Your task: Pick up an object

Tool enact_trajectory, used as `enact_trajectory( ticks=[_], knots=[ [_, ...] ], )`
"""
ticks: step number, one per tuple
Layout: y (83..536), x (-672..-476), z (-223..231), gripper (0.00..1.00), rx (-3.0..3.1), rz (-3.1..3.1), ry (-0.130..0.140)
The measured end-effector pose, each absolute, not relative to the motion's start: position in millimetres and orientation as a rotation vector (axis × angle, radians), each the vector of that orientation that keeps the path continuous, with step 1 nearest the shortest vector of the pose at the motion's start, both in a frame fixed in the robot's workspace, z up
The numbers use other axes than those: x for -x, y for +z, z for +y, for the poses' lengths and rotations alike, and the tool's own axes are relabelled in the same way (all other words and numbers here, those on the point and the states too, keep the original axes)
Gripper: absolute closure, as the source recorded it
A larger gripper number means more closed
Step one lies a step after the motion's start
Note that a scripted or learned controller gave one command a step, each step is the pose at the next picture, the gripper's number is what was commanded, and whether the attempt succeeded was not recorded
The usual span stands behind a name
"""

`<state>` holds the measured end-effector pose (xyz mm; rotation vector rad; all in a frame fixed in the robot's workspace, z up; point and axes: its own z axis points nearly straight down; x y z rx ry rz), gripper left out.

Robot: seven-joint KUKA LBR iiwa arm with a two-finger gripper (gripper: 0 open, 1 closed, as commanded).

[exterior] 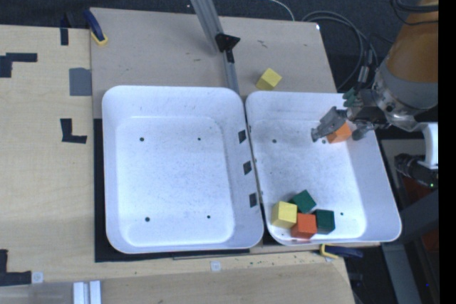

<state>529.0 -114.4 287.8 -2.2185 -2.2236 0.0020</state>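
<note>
1. The grey arm with its orange band comes in from the right side and hangs over the right-hand white bin.
2. The hand sits above the upper part of that bin, near its far right corner, fingers pointing left and down.
3. There is an orange block right at the fingertips, and it looks pinched between them, lifted clear of the bin floor: the hand is clenched on it.
4. Down in the near part of the same bin a small cluster of blocks is huddled together.
5. In that cluster: a yellow cube on the left, a dark green cube just behind it, an orange cube in front, and another green cube on the right, all touching or nearly so.
6. The held block is well apart from that cluster, up the bin from it.
7. The left-hand white bin lies just beside the right one, their rims meeting in the middle.
8. Out on the desk, beyond the bins, a lone yellow cube rests just past the right bin's far rim.
9. A grey metal rail slants down from the top towards the gap between the bins.
10. Black cables loop on the far right of the desk, near the arm.
</note>
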Motion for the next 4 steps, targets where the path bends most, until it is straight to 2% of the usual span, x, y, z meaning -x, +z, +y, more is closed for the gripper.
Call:
enact_trajectory(
  ticks=[1,2,3,4],
  knots=[
    [343.2,-574.5,-111.0,0.0,2.222,-2.23,-0.006],
    [350.1,-572.6,-111.3,1.0,2.219,-2.224,0.003],
    [349.6,-572.5,-111.4,0.0,2.22,-2.224,0.004],
    [192.7,-502.1,-127.2,0.0,2.217,-2.213,0.011]
  ],
)
